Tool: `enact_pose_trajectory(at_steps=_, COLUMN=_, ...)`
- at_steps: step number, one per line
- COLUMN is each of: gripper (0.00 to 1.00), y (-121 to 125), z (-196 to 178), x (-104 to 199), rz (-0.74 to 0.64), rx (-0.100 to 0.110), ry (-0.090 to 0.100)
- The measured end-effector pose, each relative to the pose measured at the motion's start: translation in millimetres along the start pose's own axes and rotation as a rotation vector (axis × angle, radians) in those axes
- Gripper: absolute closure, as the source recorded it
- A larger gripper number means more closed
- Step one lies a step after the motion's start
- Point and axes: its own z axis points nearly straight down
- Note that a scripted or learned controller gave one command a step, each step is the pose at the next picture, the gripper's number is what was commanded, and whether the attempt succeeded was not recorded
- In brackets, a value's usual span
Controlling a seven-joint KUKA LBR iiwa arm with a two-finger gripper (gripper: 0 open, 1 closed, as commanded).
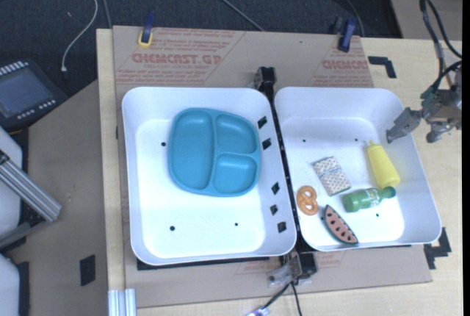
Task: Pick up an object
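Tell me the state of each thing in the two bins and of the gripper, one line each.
Blue divided plate: flat in the left bin, nothing on it.
Yellow bottle: lying on its side, right bin.
Green bottle: lying on its side.
Patterned packet: lying flat.
Pretzel: lying flat.
Watermelon slice: lying flat.
Gripper: open, at the right bin's rim, holding nothing.

Arm [448, 98] cut off at right edge
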Motion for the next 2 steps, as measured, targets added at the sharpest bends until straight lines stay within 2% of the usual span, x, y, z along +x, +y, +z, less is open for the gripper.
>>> enact_pose_trajectory(at_steps=1, gripper=0.00, y=2.6, z=-7.1, x=0.7, rz=-0.004, rx=-0.013, ry=-0.004)
enact_pose_trajectory(at_steps=2, gripper=0.00, y=0.9, z=35.2, x=2.8, rz=-0.004, rx=-0.008, ry=-0.002)
